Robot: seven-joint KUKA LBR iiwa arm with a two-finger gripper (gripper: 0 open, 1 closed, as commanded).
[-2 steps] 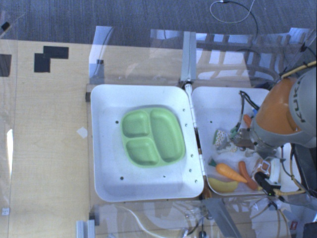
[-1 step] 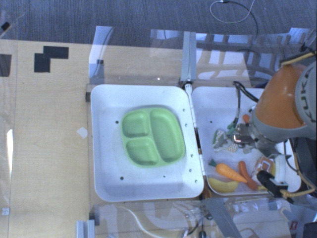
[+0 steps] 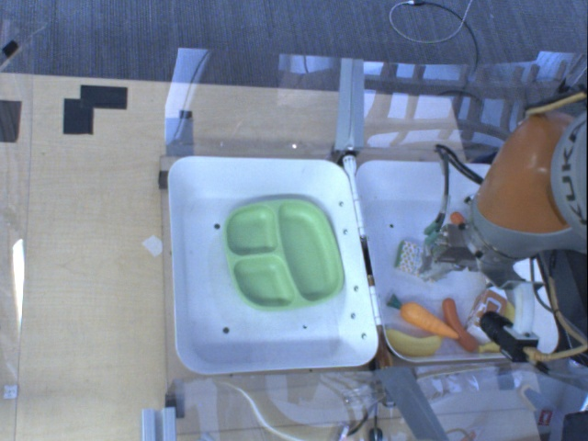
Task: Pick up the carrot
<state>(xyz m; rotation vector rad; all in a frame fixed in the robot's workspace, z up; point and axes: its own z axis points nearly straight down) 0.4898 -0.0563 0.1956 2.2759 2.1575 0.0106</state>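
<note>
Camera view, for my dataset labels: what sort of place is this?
Probably a robotics lab bench for pick-and-place trials. Two shallow white bins sit side by side on a wooden benchtop; one holds a green divided plate, the other toy food such as a carrot, under a KUKA arm.

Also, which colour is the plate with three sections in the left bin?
Light green; the plate shows best in the camera view.

Bright, even light; glare streaks, perhaps from clear panels.
</note>
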